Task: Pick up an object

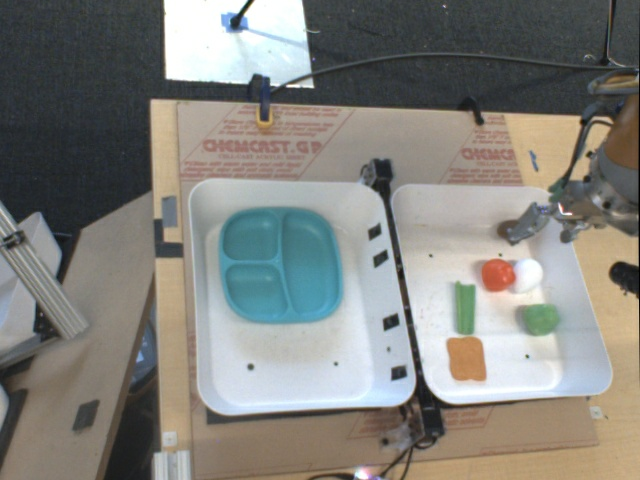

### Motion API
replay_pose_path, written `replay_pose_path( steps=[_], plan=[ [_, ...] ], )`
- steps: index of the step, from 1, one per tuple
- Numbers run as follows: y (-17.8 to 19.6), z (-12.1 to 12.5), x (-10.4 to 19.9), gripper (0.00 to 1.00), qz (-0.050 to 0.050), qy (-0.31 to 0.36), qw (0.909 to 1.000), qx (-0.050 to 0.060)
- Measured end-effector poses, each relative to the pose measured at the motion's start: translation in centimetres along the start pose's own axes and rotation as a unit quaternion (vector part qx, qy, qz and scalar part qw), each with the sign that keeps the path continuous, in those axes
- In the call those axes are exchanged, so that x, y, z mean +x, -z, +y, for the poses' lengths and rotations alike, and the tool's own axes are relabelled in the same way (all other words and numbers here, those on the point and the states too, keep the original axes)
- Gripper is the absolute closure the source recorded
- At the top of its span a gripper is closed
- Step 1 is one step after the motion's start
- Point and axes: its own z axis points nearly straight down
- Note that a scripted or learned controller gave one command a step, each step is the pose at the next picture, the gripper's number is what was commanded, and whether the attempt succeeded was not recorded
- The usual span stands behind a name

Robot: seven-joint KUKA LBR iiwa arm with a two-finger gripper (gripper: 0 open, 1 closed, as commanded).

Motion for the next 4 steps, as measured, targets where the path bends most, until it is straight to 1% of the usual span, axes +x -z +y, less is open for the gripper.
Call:
replay_pose_path(
  steps=[1,2,3,4],
  plan=[
    [-5.3,0.5,0.9,0.00,0.000,0.002,1.0000,0.000],
    [-10.5,0.5,1.0,0.00,0.000,0.001,1.0000,0.001],
    [-9.0,0.7,1.0,1.00,-0.001,0.001,1.0000,-0.003],
    [-4.4,1.0,1.6,1.00,-0.001,0.002,1.0000,-0.004]
  ],
)
